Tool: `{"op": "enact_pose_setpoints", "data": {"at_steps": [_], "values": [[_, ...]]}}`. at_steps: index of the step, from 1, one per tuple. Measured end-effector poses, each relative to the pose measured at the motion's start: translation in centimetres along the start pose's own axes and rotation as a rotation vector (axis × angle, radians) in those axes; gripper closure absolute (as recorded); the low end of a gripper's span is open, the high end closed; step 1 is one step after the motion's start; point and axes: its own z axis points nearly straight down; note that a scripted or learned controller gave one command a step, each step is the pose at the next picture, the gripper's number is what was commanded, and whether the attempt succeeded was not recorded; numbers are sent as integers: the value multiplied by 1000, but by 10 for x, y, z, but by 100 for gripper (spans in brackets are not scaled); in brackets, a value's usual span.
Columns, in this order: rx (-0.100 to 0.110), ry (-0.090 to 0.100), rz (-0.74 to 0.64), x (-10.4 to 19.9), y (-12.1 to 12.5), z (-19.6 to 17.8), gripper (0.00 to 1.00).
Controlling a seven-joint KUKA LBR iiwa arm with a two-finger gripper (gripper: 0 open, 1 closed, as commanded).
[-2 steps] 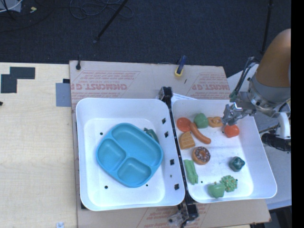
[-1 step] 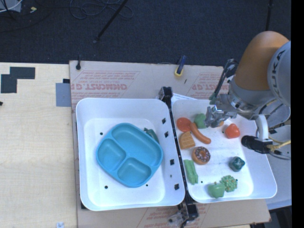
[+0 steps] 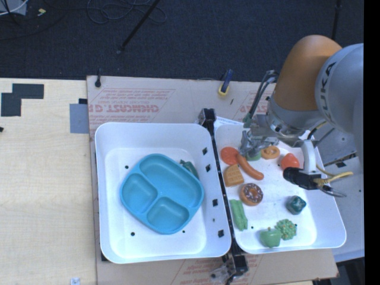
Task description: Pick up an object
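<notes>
My gripper (image 3: 252, 147) hangs low over the back left part of the right bin (image 3: 332, 230). Its tip is right above a small green piece (image 3: 255, 155), with a red sausage (image 3: 252, 167) and a red tomato (image 3: 228, 155) just to its left. An orange slice (image 3: 271, 152) and a red piece (image 3: 290, 160) lie to its right. Whether anything is gripped is hidden by the gripper body.
Further forward in the right bin lie an orange waffle (image 3: 233, 175), a donut (image 3: 252, 193), a green pickle (image 3: 238, 214), a green pepper (image 3: 270, 237), broccoli (image 3: 287, 228) and a dark teal piece (image 3: 295, 204). The left bin (image 3: 113, 141) holds a blue divided plate (image 3: 161, 193) with a dark green piece (image 3: 189, 168) at its rim.
</notes>
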Motion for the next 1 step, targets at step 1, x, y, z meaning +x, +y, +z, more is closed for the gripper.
{"op": "enact_pose_setpoints", "data": {"at_steps": [1], "values": [[0,0,-1,49,1,-10,100]]}}
